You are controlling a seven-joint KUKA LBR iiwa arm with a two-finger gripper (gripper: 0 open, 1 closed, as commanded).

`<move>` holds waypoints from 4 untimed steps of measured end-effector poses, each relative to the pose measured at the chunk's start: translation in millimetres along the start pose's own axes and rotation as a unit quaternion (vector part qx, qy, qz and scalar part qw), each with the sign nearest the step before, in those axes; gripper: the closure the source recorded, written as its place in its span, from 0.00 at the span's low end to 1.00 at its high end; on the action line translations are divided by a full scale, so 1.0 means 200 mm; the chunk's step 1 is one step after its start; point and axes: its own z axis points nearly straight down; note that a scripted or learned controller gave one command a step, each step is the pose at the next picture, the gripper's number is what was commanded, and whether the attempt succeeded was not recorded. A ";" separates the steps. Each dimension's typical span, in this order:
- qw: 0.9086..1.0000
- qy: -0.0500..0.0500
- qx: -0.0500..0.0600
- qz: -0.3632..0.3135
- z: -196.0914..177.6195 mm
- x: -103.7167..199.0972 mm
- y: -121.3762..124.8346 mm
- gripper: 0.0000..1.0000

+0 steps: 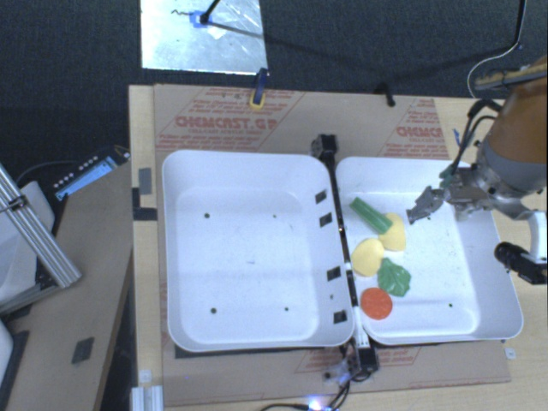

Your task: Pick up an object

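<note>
The arm (521, 131) enters the camera view from the 3 o'clock edge, its orange band sitting at about 2 o'clock and the grey wrist just below it. From the wrist the gripper (421, 209) stretches toward 9 o'clock, tilted slightly downward, its dark tip ending a little right of the picture's centre. Nothing is seen between its fingers. Whether the tip is parted or closed is too small to tell.
</note>
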 end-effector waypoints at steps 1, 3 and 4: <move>1.000 0.002 0.000 -0.005 0.23 0.40 0.32 0.00; 1.000 0.001 -0.006 -0.005 -0.22 0.76 0.58 1.00; 1.000 0.003 -0.006 -0.006 -0.71 1.24 0.43 1.00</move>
